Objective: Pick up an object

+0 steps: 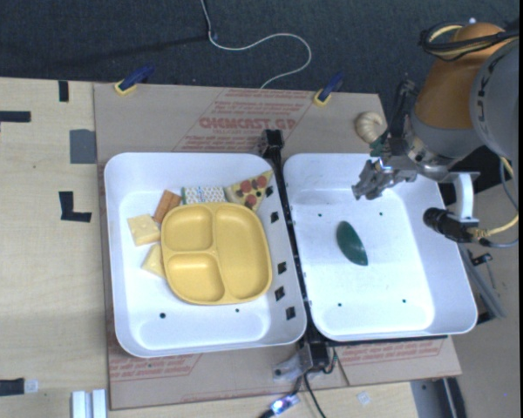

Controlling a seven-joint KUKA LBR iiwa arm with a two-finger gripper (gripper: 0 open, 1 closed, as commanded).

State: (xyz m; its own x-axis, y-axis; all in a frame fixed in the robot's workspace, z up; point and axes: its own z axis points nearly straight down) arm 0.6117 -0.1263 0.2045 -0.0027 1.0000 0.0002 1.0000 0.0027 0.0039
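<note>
We see the counter (35, 259), pale wood with black marks, carrying a brown cardboard sheet (235, 116) on which two shallow white bins sit side by side, touching along their inner walls. The arm (466, 77), grey with an orange band, reaches in from the right over the far right corner of the right bin (418, 316).

The left bin (126, 320) holds a yellow divided plate (216, 252) near its middle. Behind and to the left of that plate we make out several flat pieces: tan and orange tiles (154, 219) against its left rim and patterned cards (235, 192) along its far edge, partly tucked under the plate.

In the right bin a dark green, leaf-shaped object (352, 243) lies alone on the white floor, near the centre, tilted slightly.

The end effector (369, 184) hangs above the far part of the right bin, near the green object but apart from it, with nothing between its fingers. Whether those fingers are spread or pressed together we cannot tell.

A small beige ball (370, 126) rests on the cardboard just beyond the right bin's far wall, and a thin white cable (261, 42) loops over the dark surface behind.
</note>
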